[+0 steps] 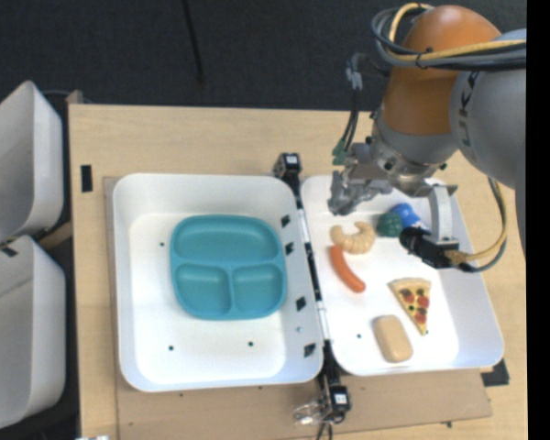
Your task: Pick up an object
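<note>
The right bin point(467, 337) holds a beige croissant-shaped toy point(353, 237), an orange-red sausage point(347, 269), a pizza slice point(412, 302), a tan bread roll point(393, 338) and a blue and green object point(398, 219). My gripper point(346, 197) hangs over the bin's far left corner, just above and behind the croissant toy. Nothing shows between its fingers.
The left bin point(137, 337) carries a teal divided plate point(227, 266). A black divider with clips runs between the bins point(307, 273). White containers point(14, 246) stand off the bench at the left. The arm's wrist and cables point(422, 108) loom over the right bin's back.
</note>
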`<action>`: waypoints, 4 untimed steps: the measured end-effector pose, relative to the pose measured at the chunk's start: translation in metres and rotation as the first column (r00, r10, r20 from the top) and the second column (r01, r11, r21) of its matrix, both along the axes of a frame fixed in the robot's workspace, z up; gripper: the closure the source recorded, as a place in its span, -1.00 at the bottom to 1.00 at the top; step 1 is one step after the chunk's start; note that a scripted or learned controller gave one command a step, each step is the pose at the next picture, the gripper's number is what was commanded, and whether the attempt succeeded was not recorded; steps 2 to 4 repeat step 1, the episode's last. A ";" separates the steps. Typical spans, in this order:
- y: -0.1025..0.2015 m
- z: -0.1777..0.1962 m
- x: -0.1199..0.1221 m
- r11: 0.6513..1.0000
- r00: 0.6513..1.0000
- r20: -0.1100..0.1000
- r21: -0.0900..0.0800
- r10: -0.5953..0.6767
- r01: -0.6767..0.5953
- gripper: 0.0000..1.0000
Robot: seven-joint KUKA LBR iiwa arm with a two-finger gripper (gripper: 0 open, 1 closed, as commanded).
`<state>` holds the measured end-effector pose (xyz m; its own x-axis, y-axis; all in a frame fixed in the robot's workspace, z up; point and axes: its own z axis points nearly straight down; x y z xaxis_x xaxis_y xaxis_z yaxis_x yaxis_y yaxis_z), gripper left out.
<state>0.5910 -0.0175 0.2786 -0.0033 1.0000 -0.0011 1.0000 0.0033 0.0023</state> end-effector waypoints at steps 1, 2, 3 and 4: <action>0.056 -0.002 0.015 1.000 1.000 0.000 0.001 0.002 -0.002 1.00; 0.056 -0.002 0.015 1.000 1.000 0.000 0.001 0.002 -0.002 1.00; 0.056 -0.002 0.015 1.000 1.000 0.000 0.001 0.002 -0.002 1.00; 0.056 -0.002 0.015 1.000 1.000 0.000 0.001 0.002 -0.002 1.00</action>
